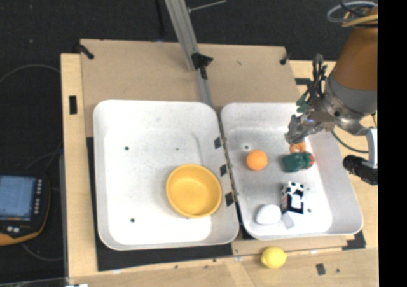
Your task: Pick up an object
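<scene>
Yellow lemon-shaped object [273, 257] nearest, on bench outside bins. In right white bin [337, 216]: white egg-shaped object [268, 214], black-and-white blocky toy [294, 196], dark green lumpy toy [296, 162], small smooth orange ball [257, 160]. Yellow plastic bowl [193, 189] in left white bin [127, 133].

Gripper [299, 133] hangs over right bin's far part, above small orange-and-white piece [297, 147] just beyond green toy. Likely target; probably light, rigid. Best pinched across narrow width. Shape half hidden. Cannot tell pincer opening or hold.

grey arm [356, 82] from right, end effector [297, 132] low
</scene>
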